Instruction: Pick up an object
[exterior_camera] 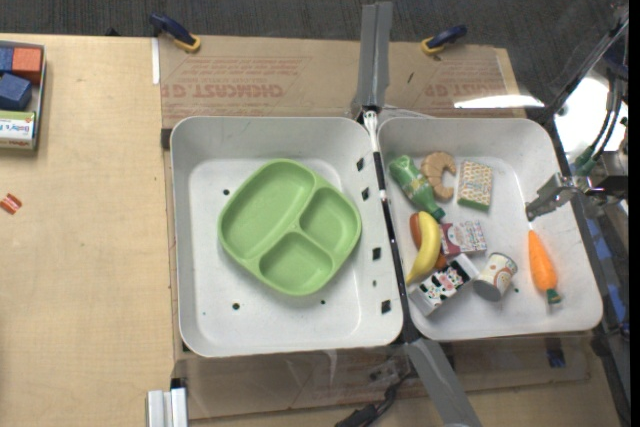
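The pincer [548, 197] hangs over the right bin's [520, 130] right side; the carrot [541, 263] lies just before it, the banana [426, 247] well left, the divided plate [290, 227] farther left in the left bin [190, 235].

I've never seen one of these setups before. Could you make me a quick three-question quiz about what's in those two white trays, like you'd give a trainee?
1. True or false: the green divided plate lies in the left bin.
2. Which item lies nearest the right bin's right wall? A) banana B) carrot C) green bottle
3. Fill in: the plate has ___ compartments.

Key: 1 true; 2 B; 3 three.
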{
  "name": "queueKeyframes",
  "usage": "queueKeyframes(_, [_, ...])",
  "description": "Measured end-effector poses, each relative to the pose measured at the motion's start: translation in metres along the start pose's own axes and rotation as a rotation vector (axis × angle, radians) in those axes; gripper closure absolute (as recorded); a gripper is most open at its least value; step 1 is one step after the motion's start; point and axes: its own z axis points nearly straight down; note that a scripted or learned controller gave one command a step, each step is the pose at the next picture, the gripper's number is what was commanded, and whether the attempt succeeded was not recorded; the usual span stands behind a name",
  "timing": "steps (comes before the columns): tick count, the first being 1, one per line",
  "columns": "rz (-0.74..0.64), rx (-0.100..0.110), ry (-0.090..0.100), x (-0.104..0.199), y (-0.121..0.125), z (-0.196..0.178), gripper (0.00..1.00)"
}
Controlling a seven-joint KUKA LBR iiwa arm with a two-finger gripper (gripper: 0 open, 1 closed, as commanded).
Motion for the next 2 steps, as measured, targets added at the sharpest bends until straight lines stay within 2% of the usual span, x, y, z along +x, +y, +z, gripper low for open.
queueKeyframes(1, [0.014,0.002,0.004,-0.058,0.001,0.149,0.00])
queueKeyframes(2, [0.120,0.004,0.017,-0.048,0.022,0.195,0.00])
